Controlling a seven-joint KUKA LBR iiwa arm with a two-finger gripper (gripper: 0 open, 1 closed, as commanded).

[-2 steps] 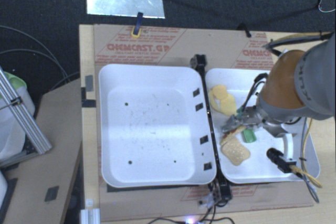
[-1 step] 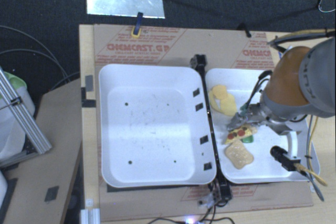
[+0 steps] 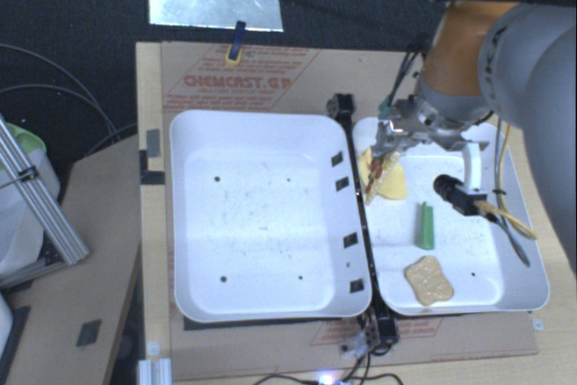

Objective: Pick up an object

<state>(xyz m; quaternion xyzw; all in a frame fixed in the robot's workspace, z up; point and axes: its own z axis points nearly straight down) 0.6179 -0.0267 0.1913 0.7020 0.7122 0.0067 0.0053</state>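
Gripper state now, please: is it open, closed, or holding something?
Two-finger gripper: cannot be told; it hangs low over the pale yellow flat object in the right white bin.

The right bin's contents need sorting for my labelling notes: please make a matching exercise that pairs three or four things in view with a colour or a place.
Things:
1. stick
2. biscuit-shaped piece
3. flat piece under the gripper
4. left bin

Colour or place:
A. yellow, by the divider between the bins
B. green, middle of the right bin
C. white, beside the right bin
D. tan, near the right bin's front edge

Pairs: 1-B, 2-D, 3-A, 4-C
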